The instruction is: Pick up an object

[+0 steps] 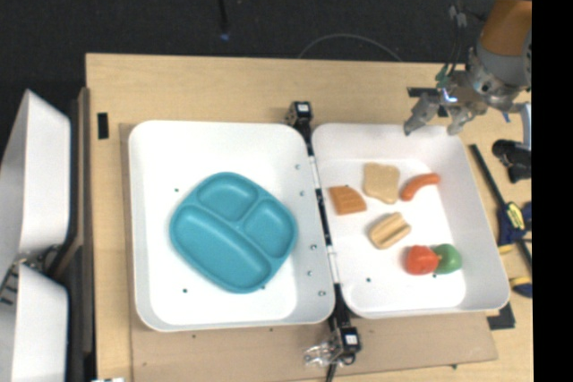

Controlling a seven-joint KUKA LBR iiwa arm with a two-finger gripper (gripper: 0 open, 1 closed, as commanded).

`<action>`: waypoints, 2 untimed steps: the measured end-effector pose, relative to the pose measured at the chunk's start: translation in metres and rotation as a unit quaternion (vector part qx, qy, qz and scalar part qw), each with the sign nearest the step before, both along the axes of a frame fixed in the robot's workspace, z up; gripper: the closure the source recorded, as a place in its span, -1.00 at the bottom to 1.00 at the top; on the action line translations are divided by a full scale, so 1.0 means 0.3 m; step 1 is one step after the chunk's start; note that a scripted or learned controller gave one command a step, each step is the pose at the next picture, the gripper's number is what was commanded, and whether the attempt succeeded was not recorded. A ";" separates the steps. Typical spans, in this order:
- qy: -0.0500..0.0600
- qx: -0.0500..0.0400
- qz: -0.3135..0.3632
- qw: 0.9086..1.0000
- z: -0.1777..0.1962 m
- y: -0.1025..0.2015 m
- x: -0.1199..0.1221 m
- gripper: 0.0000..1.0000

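Observation:
The right bin (358,148) holds several toy foods: an orange wedge (347,199), a tan bread slice (382,182), an orange carrot-like piece (419,185), a hot-dog bun (389,230), a red tomato (419,259) and a green piece (448,258). My gripper (439,118) hangs above the right bin's far right corner, its two fingers spread apart with nothing between them. It is well clear of the foods, up and to the right of the carrot piece.
The left bin (152,148) holds a teal divided plate (234,231). A black clamp (300,114) sits at the far end of the seam between the bins. Tools (512,158) lie on the bench right of the right bin.

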State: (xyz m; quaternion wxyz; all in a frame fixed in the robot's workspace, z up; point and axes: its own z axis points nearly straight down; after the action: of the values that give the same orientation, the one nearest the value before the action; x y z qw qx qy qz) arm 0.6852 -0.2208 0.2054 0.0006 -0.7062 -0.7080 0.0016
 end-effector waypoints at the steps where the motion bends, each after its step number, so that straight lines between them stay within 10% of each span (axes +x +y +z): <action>1: 0.000 0.000 0.000 1.000 -0.207 0.004 -0.015 -1.00; 2: -0.001 -0.001 0.001 1.000 -0.355 -0.001 -0.016 -1.00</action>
State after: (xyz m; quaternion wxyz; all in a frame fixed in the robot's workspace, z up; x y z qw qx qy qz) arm 0.6803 -0.2210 0.0991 -0.0005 -0.7052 -0.7091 0.0016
